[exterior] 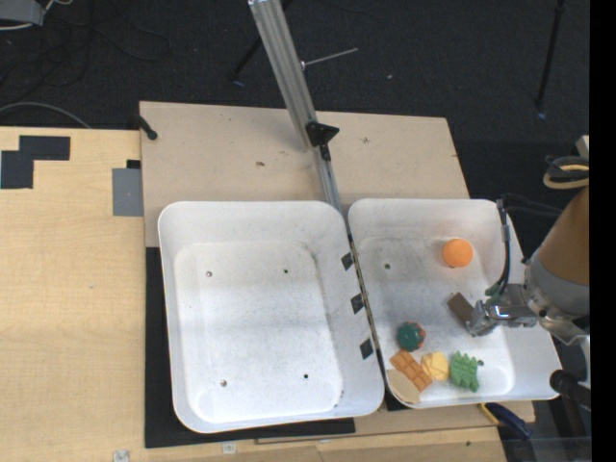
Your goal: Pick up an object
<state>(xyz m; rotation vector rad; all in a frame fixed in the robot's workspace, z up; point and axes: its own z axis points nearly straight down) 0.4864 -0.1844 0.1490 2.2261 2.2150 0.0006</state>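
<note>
Surroundings: dark floor with loose cables is lying behind the bench [77,287], whose pale wood top is carrying a lighter board [241,152] under the bins.
Landmark: right bin [423,215], shallow and white, is sitting edge to edge with the left bin [250,316]; three small black clips are lining the seam between them.
Left bin: is showing its bare speckled floor with a few dark dots.
Metal rail: silver rail [289,75] is slanting from the top of the view down to the back edge of the seam between the bins.
Orange ball: orange ball [458,252] is resting in the back half of the right bin, near its right wall.
Green ball: dark green ball [411,335] is lying in the middle of the right bin, toward the front.
Front cluster: orange waffle-like piece [409,371], yellow piece [436,365] and green bumpy toy [465,371] are sitting side by side along the right bin's front edge, the yellow one between the other two.
Arm: grey and orange arm [568,258] is reaching over the right bin's right wall.
End effector: end effector [469,314] is hanging low inside the right bin, between the orange ball and the front cluster, apart from each; whether its grip is released or clenched, I cannot tell.
</note>
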